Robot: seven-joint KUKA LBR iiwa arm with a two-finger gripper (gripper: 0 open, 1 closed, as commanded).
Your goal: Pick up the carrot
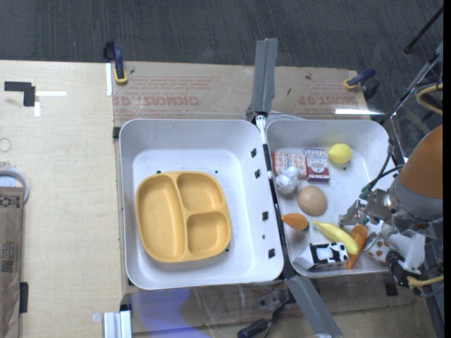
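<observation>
Near edge first: carrot (357, 243) lies in the right bin (378, 134), low right corner, touching the banana (337, 235) on its left and a black-and-white packet (328, 255) at its lower end. You've got the pincer (366, 215) right above the carrot's top end; can't tell its state from here. Risks as I judge them: closing on banana along with carrot, or the carrot slipping off sideways against the bin wall. Further back, brown egg-like ball (312, 201) and an orange piece (296, 222) sit near; don't mistake that one. Lemon (340, 153) and boxes (303, 165) well apart. Yellow tray (184, 215) in the left bin (134, 189), irrelevant.
</observation>
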